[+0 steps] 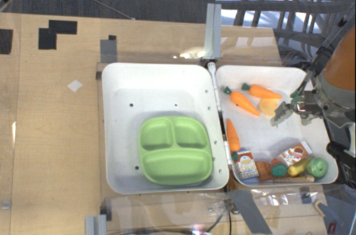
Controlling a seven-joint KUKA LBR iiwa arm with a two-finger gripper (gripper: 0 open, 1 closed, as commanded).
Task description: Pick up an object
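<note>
My gripper (289,113) hangs over the right part of the right bin (289,74), open, with nothing between its fingers. Just to its left lie a pale yellow wedge (268,107) and two orange carrots (245,103) (264,91). A third carrot (232,135) lies along the bin's left wall. Along the front wall sit a small carton (246,165), a broccoli piece (278,170), a snack box (292,155), a yellow banana (297,169) and a green apple (317,167).
The left bin (122,84) holds a green divided plate (176,149) toward its front. A metal post (213,28) rises behind the joint between the bins. The arm's orange band (340,64) is at the right edge.
</note>
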